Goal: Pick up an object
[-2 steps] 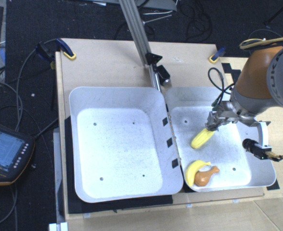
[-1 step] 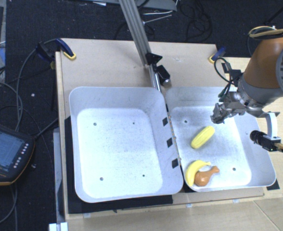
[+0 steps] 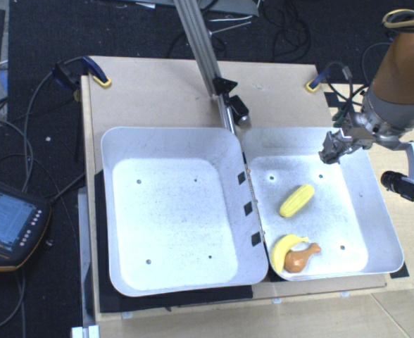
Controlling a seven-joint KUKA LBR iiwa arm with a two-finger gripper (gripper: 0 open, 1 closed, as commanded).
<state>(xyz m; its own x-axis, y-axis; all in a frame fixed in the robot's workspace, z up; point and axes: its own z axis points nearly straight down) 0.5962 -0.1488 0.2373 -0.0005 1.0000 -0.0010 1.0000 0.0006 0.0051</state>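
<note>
In the right bin [image 3: 376, 217] lie three toy foods. A yellow corn cob [image 3: 296, 200] rests near the bin's middle. At the front left corner a yellow banana [image 3: 284, 246] curves around an orange-brown drumstick [image 3: 302, 256], the two touching. My gripper [image 3: 331, 153] hangs over the bin's far right rim, up and to the right of the corn, well apart from all three. Its dark fingers look small and close together, with nothing seen between them.
The left bin [image 3: 122, 153] sits beside the right one, their rims overlapping at the middle. A slanted metal pole [image 3: 203, 48] with a black clamp stands behind the bins. Yellow-tipped clamps [image 3: 98, 76] grip the bench's back corners. A pendant lies on the floor at left.
</note>
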